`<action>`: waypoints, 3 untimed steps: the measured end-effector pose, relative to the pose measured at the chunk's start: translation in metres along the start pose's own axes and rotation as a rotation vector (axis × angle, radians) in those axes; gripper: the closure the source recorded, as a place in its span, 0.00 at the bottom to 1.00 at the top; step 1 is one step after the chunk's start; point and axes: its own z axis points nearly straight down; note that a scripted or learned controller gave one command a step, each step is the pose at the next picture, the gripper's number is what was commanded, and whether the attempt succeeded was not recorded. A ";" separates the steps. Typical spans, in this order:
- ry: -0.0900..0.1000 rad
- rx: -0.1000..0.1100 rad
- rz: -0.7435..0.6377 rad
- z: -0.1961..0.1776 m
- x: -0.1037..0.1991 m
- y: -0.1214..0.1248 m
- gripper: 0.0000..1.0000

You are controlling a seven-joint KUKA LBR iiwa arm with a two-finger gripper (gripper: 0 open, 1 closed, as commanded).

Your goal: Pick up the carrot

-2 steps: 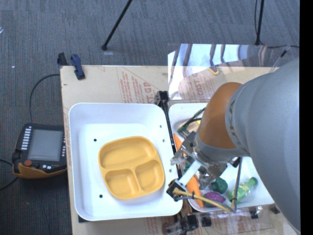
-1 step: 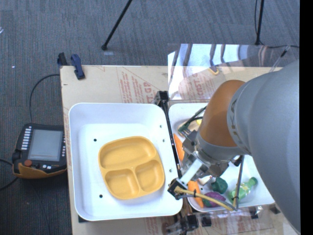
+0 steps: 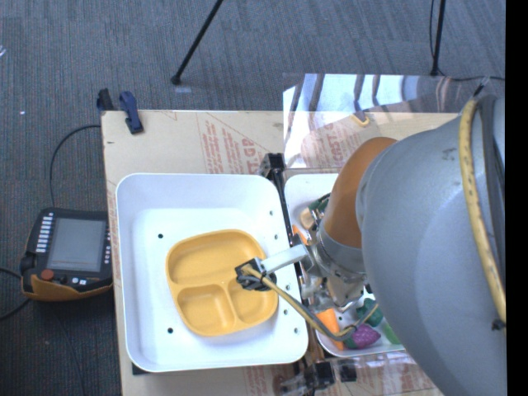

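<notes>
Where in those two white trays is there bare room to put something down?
Left bin: bare floor between the yellow plate and its far and left walls. Right bin: crowded near the carrot, and the arm covers the rest.

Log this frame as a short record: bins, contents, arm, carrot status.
left bin: holds a yellow divided plate
right bin: largely covered by the arm
seen in right bin: carrot, purple item, green item, all by its near left corner
gripper: low over the right bin, just above the carrot
carrot status: lying in the bin; no grasp visible
</notes>
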 end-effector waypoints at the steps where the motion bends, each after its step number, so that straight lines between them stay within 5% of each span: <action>1: 0.000 0.002 -0.032 -0.001 -0.006 0.034 1.00; 2: 0.001 0.002 -0.002 0.000 0.004 -0.020 1.00; 3: 0.002 0.000 0.006 -0.001 0.042 0.017 1.00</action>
